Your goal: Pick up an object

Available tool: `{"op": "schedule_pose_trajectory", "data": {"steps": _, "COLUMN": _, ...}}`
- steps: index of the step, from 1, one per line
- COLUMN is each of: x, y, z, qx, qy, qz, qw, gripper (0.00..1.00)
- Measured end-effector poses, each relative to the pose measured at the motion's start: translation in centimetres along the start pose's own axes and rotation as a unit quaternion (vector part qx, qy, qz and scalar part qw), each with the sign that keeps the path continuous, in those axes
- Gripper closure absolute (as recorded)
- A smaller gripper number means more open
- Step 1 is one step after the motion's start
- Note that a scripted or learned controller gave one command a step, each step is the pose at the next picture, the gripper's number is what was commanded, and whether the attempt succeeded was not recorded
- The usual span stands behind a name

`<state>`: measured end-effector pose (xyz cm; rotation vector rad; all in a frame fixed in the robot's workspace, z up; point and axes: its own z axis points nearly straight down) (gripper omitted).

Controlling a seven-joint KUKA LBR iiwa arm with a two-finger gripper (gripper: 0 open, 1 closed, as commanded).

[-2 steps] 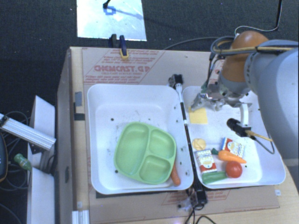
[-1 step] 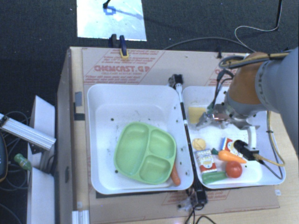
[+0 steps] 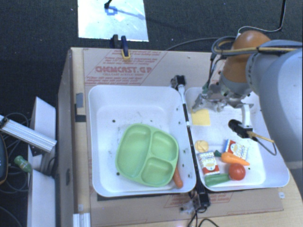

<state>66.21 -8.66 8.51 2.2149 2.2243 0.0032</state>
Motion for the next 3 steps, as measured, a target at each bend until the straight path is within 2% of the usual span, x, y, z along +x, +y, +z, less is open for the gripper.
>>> {"op": "schedule_pose_trajectory", "data": {"steps": 1, "x": 0.0, "y": -5.3, "z": 0.0, "qx": 0.001, "qy": 0.0, "qz": 0.001, "qw": 1.0, "gripper": 0.0}}
{"op": "schedule_pose_trajectory", "data": {"steps": 2, "x": 0.0, "y": 0.7, "z": 0.0, "qx": 0.0, "qy": 0.0, "qz": 0.0, "qw": 1.0, "gripper": 0.0}}
{"op": "schedule_pose_trajectory", "data": {"steps": 3, "x": 0.0, "y": -6.2, "z": 0.1, "qx": 0.001, "qy": 0.0, "qz": 0.001, "qw": 1.0, "gripper": 0.0}}
